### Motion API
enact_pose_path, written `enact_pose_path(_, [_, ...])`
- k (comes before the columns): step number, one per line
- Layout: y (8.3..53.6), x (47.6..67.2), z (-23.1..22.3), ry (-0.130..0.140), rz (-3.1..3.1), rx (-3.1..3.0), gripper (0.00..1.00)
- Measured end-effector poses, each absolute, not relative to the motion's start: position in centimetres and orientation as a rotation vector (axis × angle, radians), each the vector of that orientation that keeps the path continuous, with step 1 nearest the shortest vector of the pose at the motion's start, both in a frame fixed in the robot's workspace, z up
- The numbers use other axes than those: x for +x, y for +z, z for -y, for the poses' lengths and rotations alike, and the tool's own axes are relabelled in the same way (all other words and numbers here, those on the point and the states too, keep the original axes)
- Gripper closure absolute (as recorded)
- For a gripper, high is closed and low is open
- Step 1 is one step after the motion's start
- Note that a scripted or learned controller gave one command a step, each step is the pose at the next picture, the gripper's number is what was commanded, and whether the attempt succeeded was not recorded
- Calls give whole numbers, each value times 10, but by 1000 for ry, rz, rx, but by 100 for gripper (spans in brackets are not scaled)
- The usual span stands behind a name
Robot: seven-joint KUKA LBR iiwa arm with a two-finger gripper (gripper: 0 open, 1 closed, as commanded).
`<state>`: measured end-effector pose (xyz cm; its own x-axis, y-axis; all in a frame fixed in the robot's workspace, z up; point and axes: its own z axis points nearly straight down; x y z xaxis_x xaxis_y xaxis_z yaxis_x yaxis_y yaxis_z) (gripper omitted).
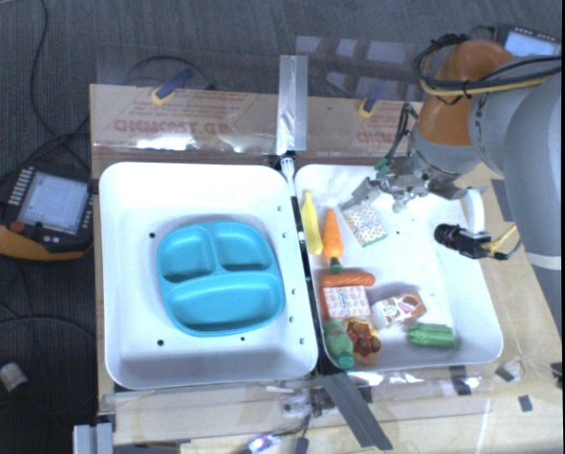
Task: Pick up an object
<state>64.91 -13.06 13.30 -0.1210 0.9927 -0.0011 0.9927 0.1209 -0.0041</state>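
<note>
On a cardboard-backed bench, two white bins sit side by side. The gripper [388, 189] hovers over the right bin [471, 291], its finger state impossible to tell, just beside a patterned white packet [365, 223]; toy foods crowd that bin's left wall. A blue divided tray [220, 277] fills the left bin [131, 206].

Single fixed cam above bench, looking down at a slant. Covers both white bins [121, 253], arm [509, 112] entering from right.
</note>
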Motion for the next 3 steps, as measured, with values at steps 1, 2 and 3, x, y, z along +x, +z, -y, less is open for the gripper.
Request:
enact_pose_path(1, [89, 644, 139, -4, 2334, -2115, 0])
enact_pose_path(2, [89, 644, 139, -4, 2334, -2115, 0])
enact_pose_path(3, [98, 645, 138, -7, 2337, -2115, 100])
